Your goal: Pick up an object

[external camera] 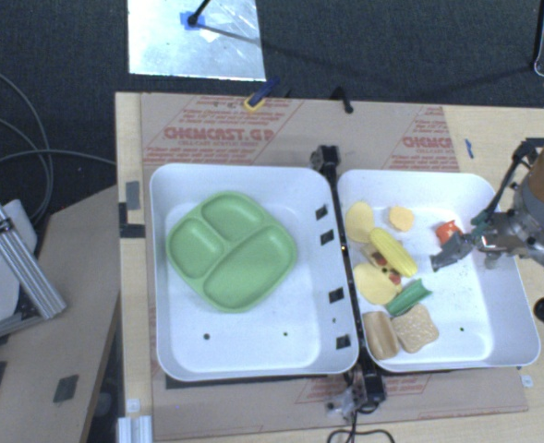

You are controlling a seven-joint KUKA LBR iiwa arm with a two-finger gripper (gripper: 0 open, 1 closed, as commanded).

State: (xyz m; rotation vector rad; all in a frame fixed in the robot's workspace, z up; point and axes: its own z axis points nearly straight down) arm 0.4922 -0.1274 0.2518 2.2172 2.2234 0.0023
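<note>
Nearest the camera, in the right shallow white plastic bin (507,340), a tan textured bread-slice toy (417,328) and a smoother brown loaf-shaped piece (379,334) are lying just beside each other, flat and low, so hard to pinch from above. Behind them a green pepper-like wedge (407,296) is touching a pale yellow flat disc (374,285). Further back, a glossy yellow corn cob toy (392,252) is sitting diagonally: rounded, raised, probably the best target, closing across its narrow width. Beyond it, a yellow rounded slice (359,220) and a small orange disc (401,218). The dark two-finger gripper (451,252) is hovering right of the corn, near a small red-orange piece (448,230), holding nothing that I can see; open or closed, can't tell. The left bin (184,340) is carrying a matte green three-compartment plastic plate (232,250).
</note>
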